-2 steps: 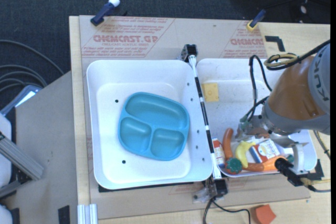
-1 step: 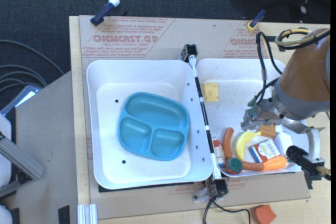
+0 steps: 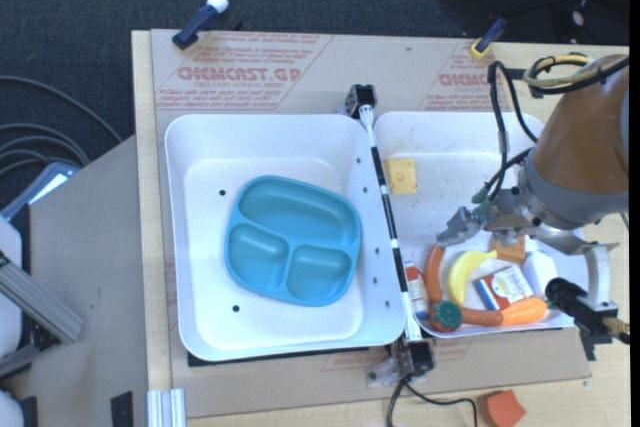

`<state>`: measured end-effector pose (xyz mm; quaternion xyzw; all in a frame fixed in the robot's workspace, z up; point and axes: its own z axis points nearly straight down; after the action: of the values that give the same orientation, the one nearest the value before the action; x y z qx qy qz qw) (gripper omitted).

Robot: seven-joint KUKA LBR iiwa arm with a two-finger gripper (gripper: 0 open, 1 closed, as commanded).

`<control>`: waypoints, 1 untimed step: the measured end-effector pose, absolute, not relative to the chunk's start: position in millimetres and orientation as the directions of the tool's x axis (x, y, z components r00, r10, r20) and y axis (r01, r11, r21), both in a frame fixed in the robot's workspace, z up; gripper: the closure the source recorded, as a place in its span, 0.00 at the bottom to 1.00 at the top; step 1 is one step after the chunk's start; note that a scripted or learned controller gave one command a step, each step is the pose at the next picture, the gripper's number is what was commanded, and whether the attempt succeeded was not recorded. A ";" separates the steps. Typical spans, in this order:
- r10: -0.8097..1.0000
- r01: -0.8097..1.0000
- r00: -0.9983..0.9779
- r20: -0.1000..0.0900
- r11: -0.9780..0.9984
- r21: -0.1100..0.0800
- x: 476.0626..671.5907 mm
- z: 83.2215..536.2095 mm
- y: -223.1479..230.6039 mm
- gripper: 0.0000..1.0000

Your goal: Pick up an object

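Gripper (image 3: 470, 220), fingers seemingly spread and clamped on nothing, hovers in right bin (image 3: 440, 140) just up-left of banana (image 3: 466, 272), which lies toward the near wall amid the toy pile.

Board (image 3: 250, 75) print, left patch: "CHEMCAST GP" in red capitals, smaller red lines below too small to read.
Board print, right patch: the same red lettering, partly hidden by the right bin (image 3: 440, 130).

Blue plate (image 3: 292, 240), yellow banana (image 3: 466, 273)
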<state>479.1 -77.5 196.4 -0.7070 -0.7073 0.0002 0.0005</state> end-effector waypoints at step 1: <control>1.000 1.000 0.001 0.000 -0.001 -0.001 478.9 84.4 -98.4 0.00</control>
<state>478.9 -98.4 84.4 -0.7073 -0.7069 0.0002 0.0002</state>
